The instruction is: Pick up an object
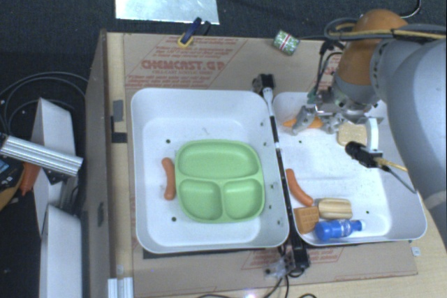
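Note:
My gripper [318, 122] is low in the back left corner of the right bin [398, 220]. It stands open, one finger on each side of a small orange piece [314, 124] that lies on the bin floor, partly hidden by the fingers. A pale bread slice [353, 133] lies just right of the gripper. Toward the front of this bin are an orange sausage [299, 187], a tan waffle square [305, 218], a bread roll [334, 207] and a blue bottle [336, 228].
The left bin [150, 150] holds a green divided plate [220, 179] with a second sausage [168, 179] to its left. A black divider rail [278, 150] runs between the bins. A small green can [286, 42] lies on the cardboard behind them.

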Controlling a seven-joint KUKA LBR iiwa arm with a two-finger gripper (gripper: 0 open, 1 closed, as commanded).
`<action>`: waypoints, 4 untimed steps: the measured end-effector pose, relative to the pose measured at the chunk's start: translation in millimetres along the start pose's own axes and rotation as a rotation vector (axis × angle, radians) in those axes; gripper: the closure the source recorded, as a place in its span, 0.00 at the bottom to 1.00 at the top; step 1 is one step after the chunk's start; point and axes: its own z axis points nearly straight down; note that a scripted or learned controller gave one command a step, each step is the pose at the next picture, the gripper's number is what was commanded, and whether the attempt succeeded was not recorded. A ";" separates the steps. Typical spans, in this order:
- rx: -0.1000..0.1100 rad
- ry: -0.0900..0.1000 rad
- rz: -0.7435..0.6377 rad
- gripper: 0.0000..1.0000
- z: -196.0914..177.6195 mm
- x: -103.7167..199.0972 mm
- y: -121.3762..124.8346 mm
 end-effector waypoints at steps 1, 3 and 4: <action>-0.002 0.001 -0.002 0.00 -2.6 1.6 0.2; -0.017 0.001 -0.004 0.00 -1.4 2.1 3.6; -0.030 -0.002 -0.006 0.00 -18.4 21.7 5.9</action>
